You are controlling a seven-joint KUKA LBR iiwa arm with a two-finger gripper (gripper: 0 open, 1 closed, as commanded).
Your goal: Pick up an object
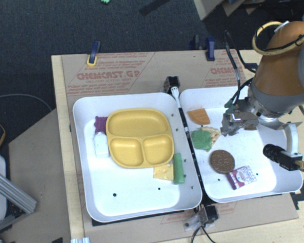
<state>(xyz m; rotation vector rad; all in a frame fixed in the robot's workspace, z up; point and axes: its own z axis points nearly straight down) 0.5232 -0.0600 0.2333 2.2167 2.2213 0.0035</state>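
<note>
My gripper hangs over the middle of the right bin, just right of a green leafy piece that lies with a pale yellowish bit at its right edge. An orange wedge sits behind that piece, near the bin's far left corner. A brown round disc lies in front of the gripper, and a maroon and white packet sits near the front wall. Nothing shows between the fingers, and their spread is hidden by the wrist.
The left bin holds a yellow divided plate, a purple thing and a white bottle at its left, a green stick and a yellow wedge at its front right.
</note>
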